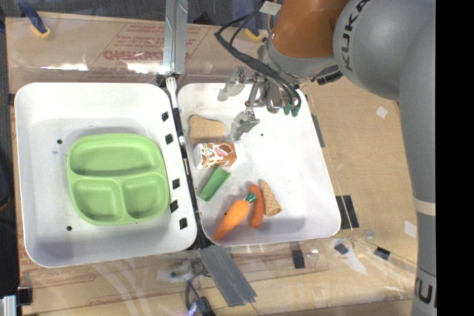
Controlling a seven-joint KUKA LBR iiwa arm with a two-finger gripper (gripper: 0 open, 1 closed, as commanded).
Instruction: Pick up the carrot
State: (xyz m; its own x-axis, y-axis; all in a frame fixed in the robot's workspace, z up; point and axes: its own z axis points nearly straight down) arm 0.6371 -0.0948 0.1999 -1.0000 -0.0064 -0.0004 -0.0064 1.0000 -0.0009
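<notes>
In the camera view, the carrot (235, 215) lay in the right bin (311, 181), near its front wall, at about seven o'clock from the middle of that bin. Its orange body pointed with the thin tip toward the bin's front left corner, and the thick end with a bit of green was up at one o'clock, touching a red-orange piece (257, 208) that lay just beside it; a tan cone-shaped piece (269, 198) was next, on the right of that one. I judged the carrot to be a toy of plastic: light, stiff and rather smooth, so it could slip or roll out of a weak pinch, but it would not break. The best place to take it seemed the thick middle of the body, with the fingers closing across its long axis, away from the red-orange neighbour. A green block (214, 183), a printed packet (218, 154) and a piece like bread (207, 128) lay farther back, at eleven to twelve o'clock from the carrot. The gripper (246, 117) hung over the back part of the right bin, well apart from the carrot, with the wrist coming from the right and turned down. Whether its fingers were spread or pressed together I cannot tell; nothing was seen between them. The left bin (44, 122) held a green divided tray (116, 177).
</notes>
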